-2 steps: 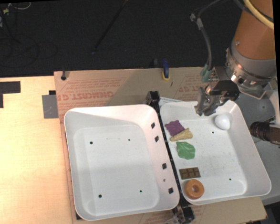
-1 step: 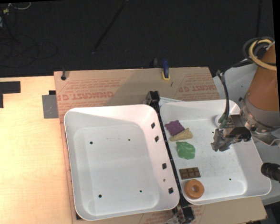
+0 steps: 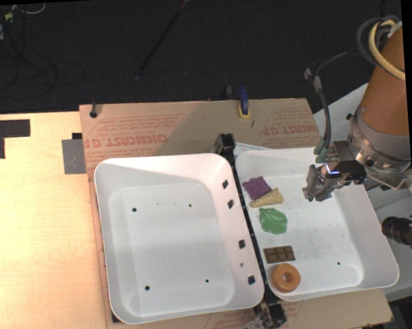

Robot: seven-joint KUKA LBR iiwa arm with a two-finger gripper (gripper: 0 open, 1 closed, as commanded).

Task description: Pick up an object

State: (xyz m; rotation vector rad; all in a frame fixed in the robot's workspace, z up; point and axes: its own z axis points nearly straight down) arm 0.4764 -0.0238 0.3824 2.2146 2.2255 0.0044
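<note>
The right bin [image 3: 361, 269] holds several small items along its left side: a purple piece [image 3: 256, 187], a pale yellow wedge [image 3: 267, 199], a green lump [image 3: 273, 221], a brown chocolate bar [image 3: 279, 253] and an orange-brown doughnut [image 3: 286, 278]. My gripper [image 3: 319, 185] hangs over the upper middle of the right bin, to the right of the purple piece and the yellow wedge and apart from them. I see nothing between its fingers.
The left bin [image 3: 170, 236] lies beside the right one, with black clips [image 3: 230, 187] along the shared rim. Both bins rest on a cardboard sheet [image 3: 161, 132]. The arm's orange band [image 3: 391, 77] and grey wrist stand over the right bin's far right corner.
</note>
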